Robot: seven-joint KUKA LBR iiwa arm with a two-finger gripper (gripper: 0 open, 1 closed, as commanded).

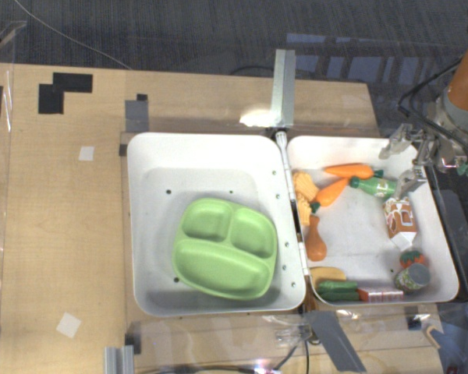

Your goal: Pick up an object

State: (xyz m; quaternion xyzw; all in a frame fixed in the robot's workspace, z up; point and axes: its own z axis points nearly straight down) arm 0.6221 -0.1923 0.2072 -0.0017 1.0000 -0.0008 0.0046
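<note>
Hovering over right bin (449, 275) near its far right corner, gripper (409, 162) w/ fingers spread, holding nothing; green bottle (374, 185) just beside it, touching carrots (339, 181). Green plate (226, 248) in left bin (152, 209).

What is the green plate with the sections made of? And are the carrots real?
The green divided plate looks like molded plastic: one even color, smooth rounded walls, a soft sheen. The carrots in the right bin look like plastic toy food: flat bright orange, smooth skin. That is only how they look from above.
</note>
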